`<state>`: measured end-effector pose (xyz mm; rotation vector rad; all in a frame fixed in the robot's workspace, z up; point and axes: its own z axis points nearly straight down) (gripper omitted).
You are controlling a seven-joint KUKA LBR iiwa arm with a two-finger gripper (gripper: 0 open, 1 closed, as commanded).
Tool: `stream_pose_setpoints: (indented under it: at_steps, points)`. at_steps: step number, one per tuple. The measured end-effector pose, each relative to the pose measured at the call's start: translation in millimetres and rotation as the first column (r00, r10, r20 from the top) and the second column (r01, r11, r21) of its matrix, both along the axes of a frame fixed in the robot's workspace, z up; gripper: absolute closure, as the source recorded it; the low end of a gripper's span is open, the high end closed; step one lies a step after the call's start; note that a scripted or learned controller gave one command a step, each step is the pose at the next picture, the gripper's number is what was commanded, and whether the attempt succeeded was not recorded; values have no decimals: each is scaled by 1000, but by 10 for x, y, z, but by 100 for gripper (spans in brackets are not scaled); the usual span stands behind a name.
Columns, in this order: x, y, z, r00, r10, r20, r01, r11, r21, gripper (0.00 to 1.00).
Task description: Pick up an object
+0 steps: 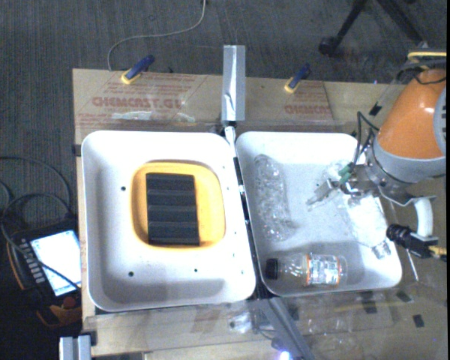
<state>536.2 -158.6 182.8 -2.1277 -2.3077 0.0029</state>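
The right bin (307, 145) holds three clear plastic bottles. A crumpled one (271, 198) lies along the bin's left side. Another with a black cap and a label (309, 268) lies on its side at the front. The third (366, 222) lies near the right wall, partly under the arm. My gripper (331, 184) is low over the middle right of this bin, just left of that third bottle and right of the crumpled one. Nothing visible is held in it. The orange-banded wrist (409, 130) rises behind it.
The left bin (105, 201) holds a yellow tray with a black ribbed block (172, 207) in it. A grey post (233, 85) stands behind the divide between the bins. Two blue-and-yellow clamps (137, 68) grip the board at the back. A tablet (54, 257) lies on the floor to the left.
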Motion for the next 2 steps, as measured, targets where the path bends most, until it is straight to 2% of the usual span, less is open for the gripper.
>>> stream_pose_setpoints:
  at_steps: [1,2]
  points:
    - [-444,-249,721,999,-46,2,46,999,-1,0]
    - [-520,152,649,1000,-28,1,28,1000,-1,0]
